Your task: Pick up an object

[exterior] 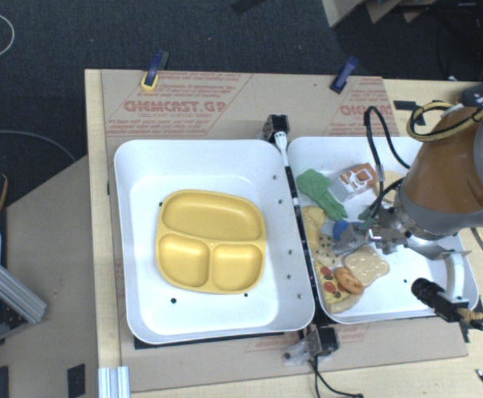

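Grey gripper point(359, 232) is half hidden, so we cannot tell its jaws; tan toast-shaped toy point(365, 265) lies at its 6 o'clock.

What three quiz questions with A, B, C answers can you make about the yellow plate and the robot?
1. Where is the yellow plate?
A. In the left bin
B. In the right bin
C. On the floor

2. How many sections does the yellow plate have?
A. One
B. Three
C. Five

3. Where is the robot arm right now?
A. Over the left bin
B. Over the right bin
C. Off the bench

Answers:
1 A, it lies in the middle of the left bin.
2 B, one long section sits above two smaller ones.
3 B, it reaches down over the right bin, by the pile of toy food.
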Action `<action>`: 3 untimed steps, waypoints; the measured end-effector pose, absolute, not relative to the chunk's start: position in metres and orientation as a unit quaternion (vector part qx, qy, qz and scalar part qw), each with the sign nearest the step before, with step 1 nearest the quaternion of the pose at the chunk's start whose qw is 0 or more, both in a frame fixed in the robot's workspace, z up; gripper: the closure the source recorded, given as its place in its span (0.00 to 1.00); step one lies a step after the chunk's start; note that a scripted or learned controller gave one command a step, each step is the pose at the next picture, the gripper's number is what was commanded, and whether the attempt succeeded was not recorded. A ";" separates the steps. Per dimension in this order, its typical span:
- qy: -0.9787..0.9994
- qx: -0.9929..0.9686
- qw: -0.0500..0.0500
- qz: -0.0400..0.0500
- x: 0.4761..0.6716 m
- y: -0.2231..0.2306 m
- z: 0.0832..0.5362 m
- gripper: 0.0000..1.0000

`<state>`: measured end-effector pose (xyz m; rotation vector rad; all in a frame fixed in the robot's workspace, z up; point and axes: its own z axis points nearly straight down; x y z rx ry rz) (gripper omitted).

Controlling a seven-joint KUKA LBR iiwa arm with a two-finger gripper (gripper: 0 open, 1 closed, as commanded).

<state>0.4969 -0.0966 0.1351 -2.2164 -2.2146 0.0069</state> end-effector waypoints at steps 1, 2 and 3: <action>-0.707 -0.707 0.002 -0.001 0.498 -0.096 0.085 0.00; -0.706 -0.708 -0.003 -0.002 0.499 -0.097 0.098 1.00; -0.707 -0.707 -0.003 -0.001 0.498 -0.098 0.141 1.00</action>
